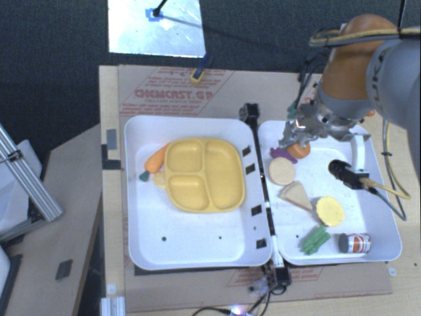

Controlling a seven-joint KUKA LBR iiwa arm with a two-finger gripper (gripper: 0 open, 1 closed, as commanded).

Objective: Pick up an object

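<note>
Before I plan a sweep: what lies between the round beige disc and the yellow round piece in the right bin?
In the camera view, a pale wedge lies between the beige disc and the yellow round piece.

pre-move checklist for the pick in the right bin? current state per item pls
1. Gripper over the right bin: ok, at its far-left corner.
2. Target below gripper: ok, orange piece and purple piece lie just under it.
3. Target isolated: not ok, those two touch, and the round tan slice lies close by.
4. Anything held: cannot tell, wrist hides the tip.
5. Other items apart from the gripper: ok, cheese wedge, yellow disc, green piece and small can lie nearer the front.
6. Yellow tray and carrot in the left bin: ok, out of the way.
</note>
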